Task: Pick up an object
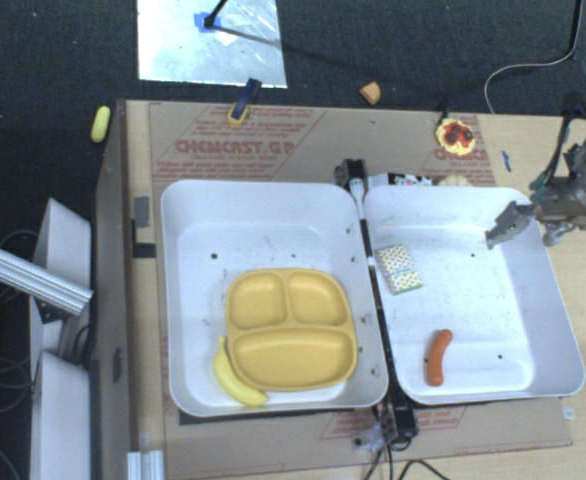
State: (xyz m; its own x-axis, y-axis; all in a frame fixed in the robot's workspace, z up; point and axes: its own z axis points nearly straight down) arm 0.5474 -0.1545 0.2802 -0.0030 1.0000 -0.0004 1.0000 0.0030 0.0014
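The surface [303, 133] carries two shallow white bins side by side, resting on a brown printed board.

Right bin [553, 308]: a small orange-red sausage [436, 357] lies on the floor toward the near edge, slightly curved, its long axis running roughly front to back, clear of the walls. A small flat packet [398, 268], pale with a green-and-yellow chequered pattern, lies near the bin's left wall, set at a slant. The two items are well apart.

Left bin [188, 268]: a yellow divided tray [291, 330] with three compartments sits in the near half. A yellow banana [231, 376] lies against the tray's near-left corner, touching it.

The tool [518, 223] is at the right bin's far-right corner, above the rim area, well apart from both the sausage and the packet. Nothing is seen in it. Whether it stands wide or narrow cannot be told at this resolution.

Outside the bins, a small round red-and-yellow item [456, 135] rests on the board beyond the right bin.
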